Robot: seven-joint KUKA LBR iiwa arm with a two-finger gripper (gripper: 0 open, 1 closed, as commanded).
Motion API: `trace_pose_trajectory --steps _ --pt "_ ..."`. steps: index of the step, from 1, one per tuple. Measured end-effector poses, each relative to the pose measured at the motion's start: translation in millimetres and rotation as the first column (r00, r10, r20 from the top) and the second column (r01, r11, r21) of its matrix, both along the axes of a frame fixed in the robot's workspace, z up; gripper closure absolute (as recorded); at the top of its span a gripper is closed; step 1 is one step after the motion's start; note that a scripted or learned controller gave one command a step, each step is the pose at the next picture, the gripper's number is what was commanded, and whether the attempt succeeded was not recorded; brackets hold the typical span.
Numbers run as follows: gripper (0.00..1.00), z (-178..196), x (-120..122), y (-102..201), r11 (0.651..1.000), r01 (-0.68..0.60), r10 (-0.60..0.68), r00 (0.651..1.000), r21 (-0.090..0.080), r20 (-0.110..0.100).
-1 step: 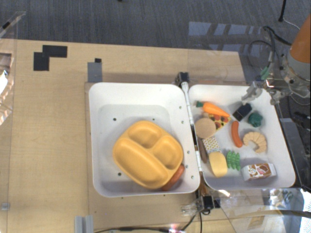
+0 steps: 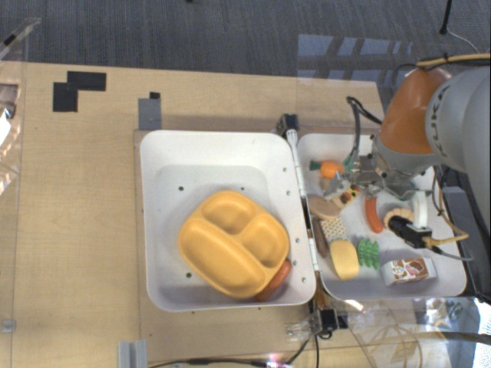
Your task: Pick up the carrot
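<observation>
Nearest the camera, at the lower edge of the view, some cables [image 2: 337,324] lie on the tabletop [image 2: 77,228] just below the two white bins. In the left bin [image 2: 153,205] a yellow divided plate [image 2: 234,242] rests upside down, and a reddish thing peeks from under its lower right edge. The right bin [image 2: 453,278] holds many small toy foods: a yellow block [image 2: 344,259], a green piece [image 2: 368,252], a red sausage [image 2: 374,215], a small printed carton [image 2: 407,270] and a waffle-like piece [image 2: 331,227].

The carrot [image 2: 331,169], orange with a green end, lies in the upper left part of the right bin, on the bin floor. The end effector [image 2: 360,176] hangs just beside it, on its right, low over the bin. I cannot tell how far it is open, because dark parts and cables hide it, and nothing is seen held in it.

So I judge the task is at the approach stage: the arm is near the carrot, but the grasp and the lift are not yet done
</observation>
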State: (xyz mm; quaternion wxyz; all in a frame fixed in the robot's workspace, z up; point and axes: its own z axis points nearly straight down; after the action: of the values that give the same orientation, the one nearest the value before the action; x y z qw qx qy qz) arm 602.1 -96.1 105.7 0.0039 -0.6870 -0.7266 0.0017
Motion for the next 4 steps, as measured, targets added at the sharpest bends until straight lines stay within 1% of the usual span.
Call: trace_pose_trajectory --steps 1,2,3,4 --pt "0.00 -18.7 44.6 9.1 0.998 0.066 -0.066 0.998 -0.004 0.018" --pt "1.00 -5.8 46.5 10.0 0.998 0.062 -0.061 0.998 -0.002 0.021" --pt "0.00 -5.8 46.9 10.2 0.998 0.061 -0.061 0.998 -0.003 0.024" --pt "0.00 -19.2 43.0 -34.3 0.970 0.242 -0.242 0.970 -0.003 0.015"
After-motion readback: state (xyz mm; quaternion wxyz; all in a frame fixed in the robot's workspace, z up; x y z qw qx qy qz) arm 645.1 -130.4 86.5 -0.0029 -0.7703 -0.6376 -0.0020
